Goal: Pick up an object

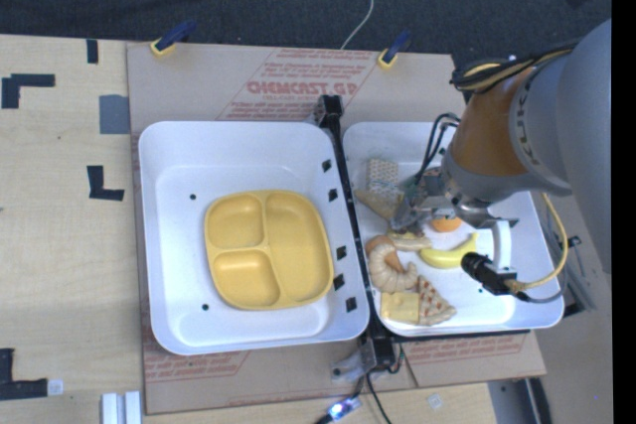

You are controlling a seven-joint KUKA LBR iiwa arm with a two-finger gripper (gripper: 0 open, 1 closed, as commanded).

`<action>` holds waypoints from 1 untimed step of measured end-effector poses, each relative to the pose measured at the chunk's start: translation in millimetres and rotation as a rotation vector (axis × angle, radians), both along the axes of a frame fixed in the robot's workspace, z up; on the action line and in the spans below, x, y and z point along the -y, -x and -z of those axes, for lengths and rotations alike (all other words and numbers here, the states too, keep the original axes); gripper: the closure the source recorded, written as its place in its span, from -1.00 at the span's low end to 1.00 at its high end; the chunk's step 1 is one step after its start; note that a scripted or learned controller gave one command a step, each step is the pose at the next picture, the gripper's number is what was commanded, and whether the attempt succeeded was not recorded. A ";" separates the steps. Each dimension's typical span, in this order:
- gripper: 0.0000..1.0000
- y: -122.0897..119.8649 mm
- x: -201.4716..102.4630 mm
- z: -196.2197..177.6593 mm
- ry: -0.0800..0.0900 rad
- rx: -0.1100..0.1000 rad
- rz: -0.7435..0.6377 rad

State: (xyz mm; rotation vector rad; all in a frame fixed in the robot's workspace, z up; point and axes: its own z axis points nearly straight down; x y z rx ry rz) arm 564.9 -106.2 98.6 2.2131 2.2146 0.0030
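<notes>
Objects on offer: a cluster of toy food lies in the right bin point(527, 313), all of it close around the gripper point(415, 210). A banana point(445, 257) lies just below and to the right of the gripper, a shrimp point(388, 259) just below it, and a pale cracker-like block point(399, 307) with a pizza slice point(431, 301) further below, near the bin's front wall.
Nearest candidates: a brownish flat piece point(376, 204) sits just left of the gripper, with a grey meshed piece point(383, 175) above it; a small orange item point(447, 224) shows right beside the gripper, partly under the wrist.
Gripper: it is low over the middle of the right bin, among the upper items of the pile. Whether it is parted or closed I cannot tell; the wrist and cables cover it, and nothing is visibly gripped.
Arm: the grey arm with its orange band point(487, 129) comes in from the right and bends down into the bin.
Step in hand: by my reading, the descent or closing on something in the pile; no object looks lifted yet.
Next move calls for: a firm closure on a single item, then a straight lift clear of its neighbours, which crowd closely and could be dragged along or knocked.
Further out: the left bin point(169, 213), well to the gripper's left, holds a yellow divided plate point(266, 248); both bins rest on a cardboard sheet point(288, 84) on the bench point(60, 243).
</notes>
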 end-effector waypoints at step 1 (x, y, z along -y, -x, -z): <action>1.00 2.1 -10.5 -49.0 -0.007 -0.007 -0.002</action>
